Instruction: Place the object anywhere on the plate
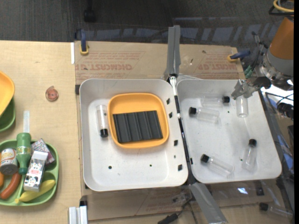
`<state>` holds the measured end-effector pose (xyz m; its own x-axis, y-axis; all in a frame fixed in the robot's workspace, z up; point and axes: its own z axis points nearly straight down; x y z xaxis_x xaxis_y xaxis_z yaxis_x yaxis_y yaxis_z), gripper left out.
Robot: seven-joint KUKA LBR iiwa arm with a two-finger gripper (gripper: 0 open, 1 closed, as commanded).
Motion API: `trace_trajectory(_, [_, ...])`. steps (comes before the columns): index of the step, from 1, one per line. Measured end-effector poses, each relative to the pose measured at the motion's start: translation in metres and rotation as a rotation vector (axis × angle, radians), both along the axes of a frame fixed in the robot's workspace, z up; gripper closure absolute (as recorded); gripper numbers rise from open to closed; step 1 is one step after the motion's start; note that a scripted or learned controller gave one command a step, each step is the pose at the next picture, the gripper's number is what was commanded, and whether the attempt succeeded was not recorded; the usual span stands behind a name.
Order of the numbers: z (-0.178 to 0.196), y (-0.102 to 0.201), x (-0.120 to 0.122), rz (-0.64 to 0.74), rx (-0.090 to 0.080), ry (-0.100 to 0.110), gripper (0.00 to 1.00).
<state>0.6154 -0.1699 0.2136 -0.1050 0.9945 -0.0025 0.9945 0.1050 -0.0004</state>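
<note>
An orange plate (138,101) lies in the left bin (135,176), and a black ridged slab (138,126) rests flat on it. A clear vial with a black cap (101,119) lies left of the plate on the bin floor. Several more clear black-capped vials lie scattered in the right bin (233,174), such as one (205,115) near its left wall and one (250,155) at the right. My gripper (243,90) hangs over the far right part of the right bin, directly above a clear vial (241,108). Whether it grips that vial is unclear.
A metal divider (174,55) runs between the bins at the back. On the wooden table to the left stand a green tray (46,190) of toy food and an orange bowl (4,94). Cables and the arm's body (282,45) crowd the right side.
</note>
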Motion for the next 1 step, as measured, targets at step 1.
trace_trajectory(1, [0.0242, -0.0355, 0.0438, 0.178, 0.000, -0.001, 1.00])
